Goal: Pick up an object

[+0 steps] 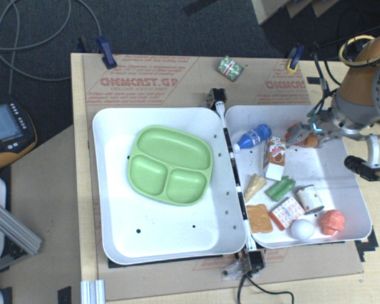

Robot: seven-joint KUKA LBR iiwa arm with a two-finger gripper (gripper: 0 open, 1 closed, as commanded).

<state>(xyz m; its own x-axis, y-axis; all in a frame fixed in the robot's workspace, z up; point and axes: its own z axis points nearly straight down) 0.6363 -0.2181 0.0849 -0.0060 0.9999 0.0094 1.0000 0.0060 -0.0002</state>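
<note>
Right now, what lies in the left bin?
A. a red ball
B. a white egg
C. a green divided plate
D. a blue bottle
C: the green divided plate lies alone in the left bin, while the blue bottle and the other small things lie in the right bin.

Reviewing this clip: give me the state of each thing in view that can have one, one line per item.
Gripper: low over the right bin's far side, fingers unclear.
Green divided plate: right side up in the left bin.
Blue bottle: lying on its side in the right bin.
White egg: resting beside the red ball.
</note>
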